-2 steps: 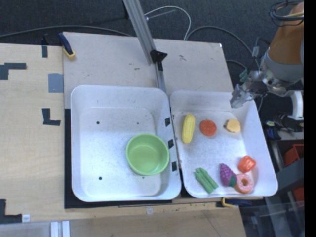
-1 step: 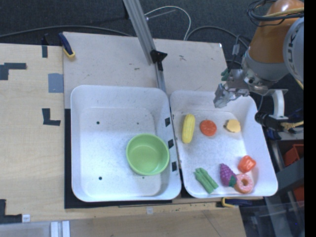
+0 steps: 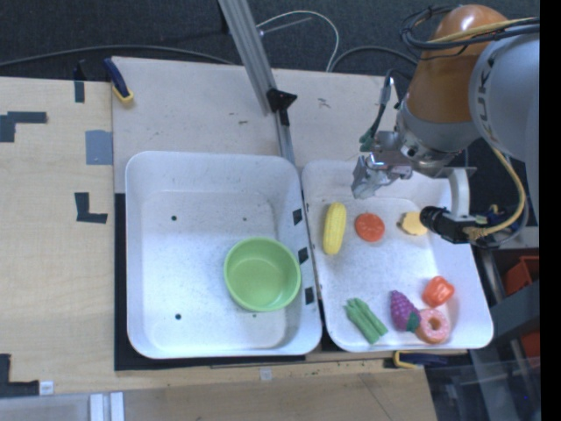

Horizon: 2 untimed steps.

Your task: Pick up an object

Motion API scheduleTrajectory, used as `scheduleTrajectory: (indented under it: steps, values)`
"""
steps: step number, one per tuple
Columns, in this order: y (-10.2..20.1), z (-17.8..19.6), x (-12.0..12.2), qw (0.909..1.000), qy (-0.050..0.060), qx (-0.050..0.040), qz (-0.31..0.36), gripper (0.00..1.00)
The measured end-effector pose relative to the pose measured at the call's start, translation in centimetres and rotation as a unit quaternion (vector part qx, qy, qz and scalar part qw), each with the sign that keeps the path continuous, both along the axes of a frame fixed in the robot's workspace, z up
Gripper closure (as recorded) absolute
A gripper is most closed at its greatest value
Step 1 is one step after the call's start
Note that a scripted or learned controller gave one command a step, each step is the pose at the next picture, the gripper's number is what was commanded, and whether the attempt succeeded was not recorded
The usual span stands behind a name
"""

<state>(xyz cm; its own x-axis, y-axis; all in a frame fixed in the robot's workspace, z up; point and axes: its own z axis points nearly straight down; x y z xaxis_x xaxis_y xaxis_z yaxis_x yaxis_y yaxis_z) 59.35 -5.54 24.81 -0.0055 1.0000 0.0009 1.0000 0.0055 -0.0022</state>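
Green bowl (image 3: 261,274) in left bin (image 3: 145,235); wooden bench (image 3: 53,261); dark floor (image 3: 131,16).

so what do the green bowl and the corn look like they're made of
Green bowl: likely plastic, going by its uniform colour and smooth, slightly glossy rim. Corn: looks like a moulded plastic toy, even yellow with a soft sheen. Neither can be confirmed by sight alone.

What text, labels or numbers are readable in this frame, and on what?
"KU": dark letters running down the grey arm casing at the right edge, cut off by the frame.
Nothing else is readable. The toy food, the green bowl, both white bins and the grey tape pieces on the bench carry no legible marks.
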Motion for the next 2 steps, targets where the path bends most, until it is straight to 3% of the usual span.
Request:
scheduleTrajectory:
  steps: [1,2]
  values:
    - [5.7,0.1,-0.6,1.0000,0.000,0.0005,0.001,1.00]
    - [10.8,-0.2,0.6,1.0000,0.000,0.0001,0.001,1.00]
